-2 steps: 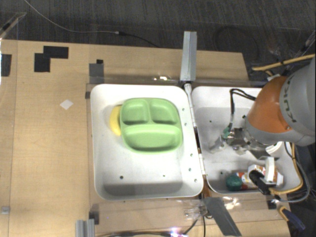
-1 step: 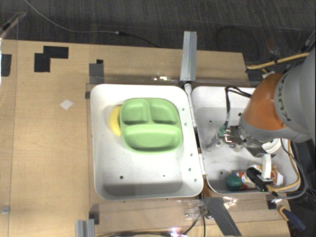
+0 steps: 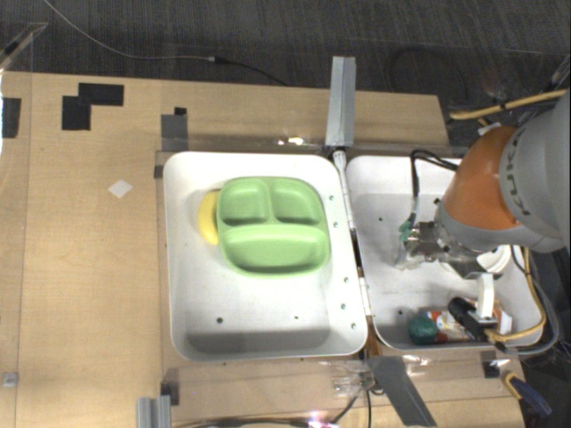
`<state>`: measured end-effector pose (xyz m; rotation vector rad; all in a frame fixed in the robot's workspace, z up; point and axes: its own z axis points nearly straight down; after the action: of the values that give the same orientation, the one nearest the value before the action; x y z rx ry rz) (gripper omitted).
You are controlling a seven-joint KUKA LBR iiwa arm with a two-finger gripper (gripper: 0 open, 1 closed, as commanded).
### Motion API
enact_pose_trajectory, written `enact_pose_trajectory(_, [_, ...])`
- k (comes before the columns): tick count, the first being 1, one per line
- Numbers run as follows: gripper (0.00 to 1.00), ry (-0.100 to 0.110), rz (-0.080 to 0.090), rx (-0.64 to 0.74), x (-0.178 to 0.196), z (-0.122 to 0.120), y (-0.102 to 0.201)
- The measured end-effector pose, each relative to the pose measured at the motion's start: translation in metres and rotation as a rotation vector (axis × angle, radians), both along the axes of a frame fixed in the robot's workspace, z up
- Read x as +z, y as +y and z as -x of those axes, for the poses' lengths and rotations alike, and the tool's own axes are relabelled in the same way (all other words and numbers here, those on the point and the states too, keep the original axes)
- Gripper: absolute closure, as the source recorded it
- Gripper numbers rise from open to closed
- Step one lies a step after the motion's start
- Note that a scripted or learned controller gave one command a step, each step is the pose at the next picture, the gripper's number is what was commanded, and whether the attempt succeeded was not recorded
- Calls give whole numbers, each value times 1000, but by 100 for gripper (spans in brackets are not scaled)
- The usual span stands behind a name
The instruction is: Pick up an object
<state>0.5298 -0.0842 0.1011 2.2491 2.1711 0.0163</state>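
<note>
Looking down from the fixed camera, we see a pale wooden tabletop [image 3: 80, 283] with a few black tape patches [image 3: 89, 103] at its far left. Dark carpet [image 3: 268, 16] lies beyond it. Two white bins sit side by side on the wood.

In the left bin [image 3: 250, 319], a green plate [image 3: 272, 226] lies flat towards the far side. Its long axis runs roughly left to right across the view. It is a rounded rectangle, with two small compartments on the far side and one wide compartment on the near side. A yellow piece [image 3: 207, 218] pokes out from under its left edge, running roughly far to near.

In the right bin [image 3: 384, 194], a dark green lump [image 3: 422, 330] and a small red item [image 3: 446, 322] lie just beside each other in the near corner. The grey arm [image 3: 526, 185] reaches in from the right. Its gripper [image 3: 410, 242] is over the bare bin floor, apart from those small things. We cannot tell whether it is spread or pressed together.
</note>
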Motion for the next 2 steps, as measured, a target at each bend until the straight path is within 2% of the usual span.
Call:
enact_pose_trajectory(1, [0,0,0,0,0,0,0])
enact_pose_trajectory(2, [0,9,-2,75,-12,-6,0])
